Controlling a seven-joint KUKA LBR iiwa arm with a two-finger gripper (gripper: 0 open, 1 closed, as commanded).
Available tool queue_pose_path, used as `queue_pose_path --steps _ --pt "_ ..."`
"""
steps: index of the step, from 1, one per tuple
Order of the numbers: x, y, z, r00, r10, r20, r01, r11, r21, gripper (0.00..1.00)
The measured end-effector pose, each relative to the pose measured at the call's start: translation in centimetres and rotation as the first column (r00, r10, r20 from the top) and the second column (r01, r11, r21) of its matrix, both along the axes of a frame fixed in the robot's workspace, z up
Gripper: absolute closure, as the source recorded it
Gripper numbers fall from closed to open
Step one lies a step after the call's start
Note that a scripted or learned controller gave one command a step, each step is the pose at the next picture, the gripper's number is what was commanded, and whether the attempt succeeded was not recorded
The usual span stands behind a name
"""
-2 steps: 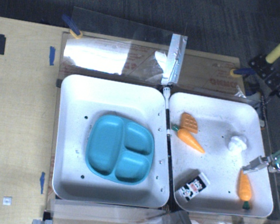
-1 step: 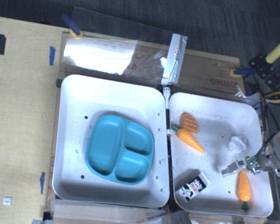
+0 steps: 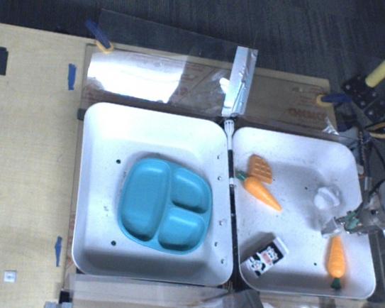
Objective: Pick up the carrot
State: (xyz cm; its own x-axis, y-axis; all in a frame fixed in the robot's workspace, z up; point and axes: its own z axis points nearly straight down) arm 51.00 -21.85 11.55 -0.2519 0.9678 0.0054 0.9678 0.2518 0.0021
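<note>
Bins side by side: left bin (image 3: 97, 171) bearing a blue divided plate (image 3: 166, 204), right bin (image 3: 307, 154) scattered with small things. Arm cut off at right edge, gripper (image 3: 345, 223) blurred, opening impossible to tell. Carrot (image 3: 263, 193) near right bin's left wall, beside a waffle piece (image 3: 261, 168); second carrot (image 3: 336, 258) just below gripper. Open floor mid-bin.

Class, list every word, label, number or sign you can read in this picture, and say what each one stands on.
No text here reads with certainty.
Reddish print on the board behind the right bin: too blurred to read.
Marking on the small black and white box in the right bin: too small to read.
The carrot, blue tray and gripper bear no writing.
</note>
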Motion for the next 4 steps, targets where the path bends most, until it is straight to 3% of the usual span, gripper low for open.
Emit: queue_pose_path --steps 1,2,3,4 --pt "-2.5 0.2 -2.7 0.993 0.119 0.012 -0.119 0.993 -0.006 1.00" --pt "-1.5 5.8 6.2 1.000 -0.013 0.004 0.013 1.000 -0.005 1.00" --pt "-1.6 5.7 6.0 1.000 -0.015 0.000 0.015 1.000 -0.006 0.00" --pt "-3.1 -0.1 -1.1 0.997 0.076 -0.007 -0.076 0.997 0.004 0.00"
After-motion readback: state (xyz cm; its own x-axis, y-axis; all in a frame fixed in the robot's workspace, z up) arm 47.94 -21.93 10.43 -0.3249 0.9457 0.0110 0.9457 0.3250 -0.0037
